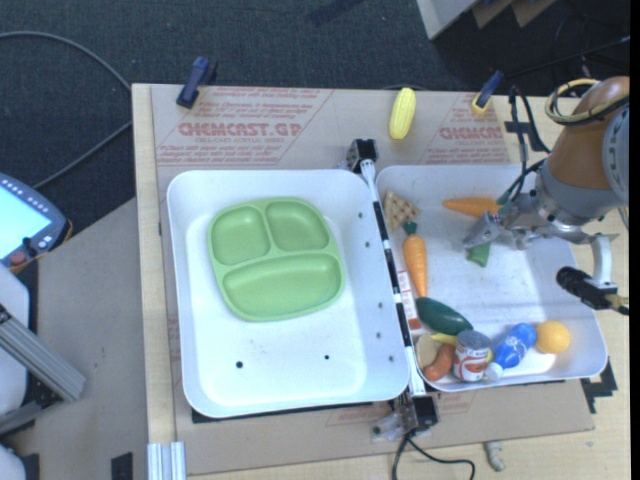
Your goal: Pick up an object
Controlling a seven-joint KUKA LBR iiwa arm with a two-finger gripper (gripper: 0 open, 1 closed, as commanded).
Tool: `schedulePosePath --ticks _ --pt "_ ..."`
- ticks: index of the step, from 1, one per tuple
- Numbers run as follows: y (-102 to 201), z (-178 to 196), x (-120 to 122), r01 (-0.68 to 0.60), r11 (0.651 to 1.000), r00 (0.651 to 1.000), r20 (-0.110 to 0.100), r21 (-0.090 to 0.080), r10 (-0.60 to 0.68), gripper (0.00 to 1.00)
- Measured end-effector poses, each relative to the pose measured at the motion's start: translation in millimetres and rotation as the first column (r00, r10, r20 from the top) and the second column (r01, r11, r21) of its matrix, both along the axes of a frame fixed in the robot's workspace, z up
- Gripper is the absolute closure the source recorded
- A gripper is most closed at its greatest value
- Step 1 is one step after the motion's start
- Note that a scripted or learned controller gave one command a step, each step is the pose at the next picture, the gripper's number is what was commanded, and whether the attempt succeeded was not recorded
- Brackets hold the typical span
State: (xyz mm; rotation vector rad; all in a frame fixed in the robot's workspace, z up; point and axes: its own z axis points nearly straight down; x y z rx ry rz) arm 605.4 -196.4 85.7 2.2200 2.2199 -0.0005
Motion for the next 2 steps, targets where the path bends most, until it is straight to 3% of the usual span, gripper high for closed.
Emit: schedulePosePath --ticks 1,2 --pt "63 -1 -8 -0.001 1.000 1.000 -0.003 0.004 0.001 0.00" --pt "43 -2 51 0.000 1.000 1.000 -0.008 0.002 0.000 0.00"
